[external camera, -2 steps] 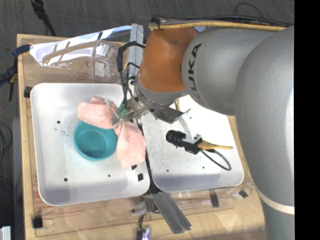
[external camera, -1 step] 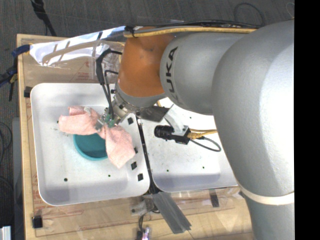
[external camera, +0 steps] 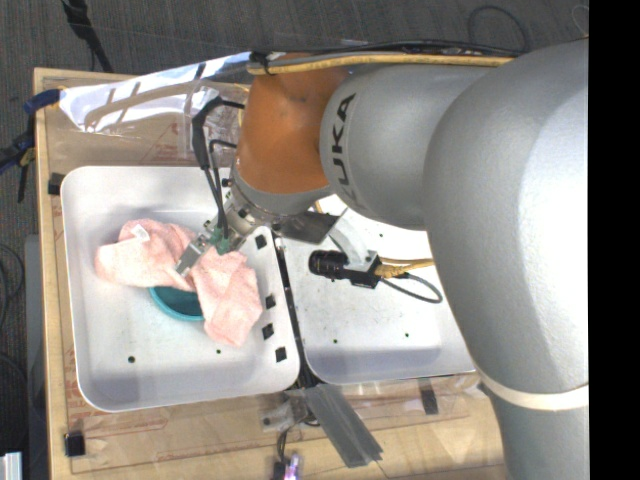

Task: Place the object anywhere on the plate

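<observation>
Grey and orange, the arm comes in from the frame's right and lowers its gripper [external camera: 205, 244] into the left bin [external camera: 100, 368], over the middle of a pink cloth [external camera: 225, 293]. How far apart its fingers stand I cannot tell, nor whether they have hold of the cloth. Crumpled, the cloth spreads left of the gripper and below it, draped across a teal plate [external camera: 172, 304] whose edge peeks out underneath. At centre, the right bin [external camera: 400, 358] adjoins on the wooden worktop [external camera: 150, 433].
</observation>
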Controlling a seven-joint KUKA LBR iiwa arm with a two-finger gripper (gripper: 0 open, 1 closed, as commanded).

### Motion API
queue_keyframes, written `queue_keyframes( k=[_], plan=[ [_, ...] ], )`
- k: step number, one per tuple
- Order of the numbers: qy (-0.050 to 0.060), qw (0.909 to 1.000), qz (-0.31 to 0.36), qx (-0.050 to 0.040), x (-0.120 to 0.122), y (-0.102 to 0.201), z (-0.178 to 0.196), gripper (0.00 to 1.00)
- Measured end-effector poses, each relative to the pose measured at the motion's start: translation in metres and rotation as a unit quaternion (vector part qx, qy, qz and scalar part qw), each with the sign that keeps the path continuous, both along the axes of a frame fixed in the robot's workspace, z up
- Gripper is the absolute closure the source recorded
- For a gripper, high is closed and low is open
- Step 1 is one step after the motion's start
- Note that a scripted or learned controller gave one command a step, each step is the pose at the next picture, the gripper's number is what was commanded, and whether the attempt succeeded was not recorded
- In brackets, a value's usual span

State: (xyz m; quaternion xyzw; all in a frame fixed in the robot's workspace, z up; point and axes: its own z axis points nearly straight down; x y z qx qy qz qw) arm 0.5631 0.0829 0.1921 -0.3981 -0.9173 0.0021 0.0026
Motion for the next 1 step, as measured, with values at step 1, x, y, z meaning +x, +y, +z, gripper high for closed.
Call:
queue_keyframes(
  k=[1],
  plan=[
    [-0.001, 0.9832, 0.183, 0.0014, -0.0419, 0.0227, -0.0247, 0.0]
  ],
)
